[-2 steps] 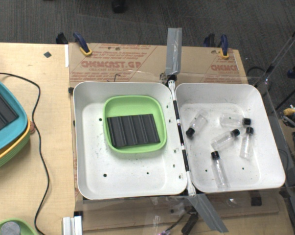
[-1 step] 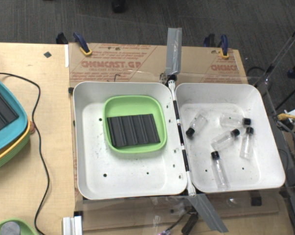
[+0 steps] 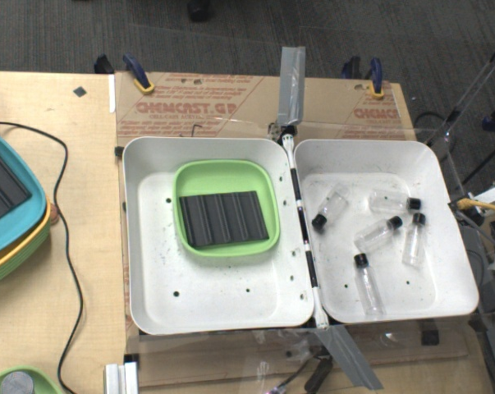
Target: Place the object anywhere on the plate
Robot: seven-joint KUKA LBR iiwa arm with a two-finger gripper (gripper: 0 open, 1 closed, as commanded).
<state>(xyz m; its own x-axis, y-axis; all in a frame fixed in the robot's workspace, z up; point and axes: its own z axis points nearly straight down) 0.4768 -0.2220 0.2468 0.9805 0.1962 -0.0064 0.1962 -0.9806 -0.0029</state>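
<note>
Camera view looks down on a green plate (image 3: 226, 210) in the left bin (image 3: 148, 245), carrying only a dark ribbed insert (image 3: 224, 219). Right of the plate, clear vials (image 3: 368, 290) lie scattered in the right bin (image 3: 444, 220), so placing is judged not yet begun. The hand's state cannot be told.

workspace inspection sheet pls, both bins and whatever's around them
surface: two white bins side by side, left bin, right bin, on cardboard
job's things: green plate in left bin, bearing a dark ribbed pad; clear vials with black caps scattered in right bin
clutter: stacked teal and green plates at left
pincer: nothing seen
cables: black cable across the bench
surroundings: blue clamps, grey carpet
</note>
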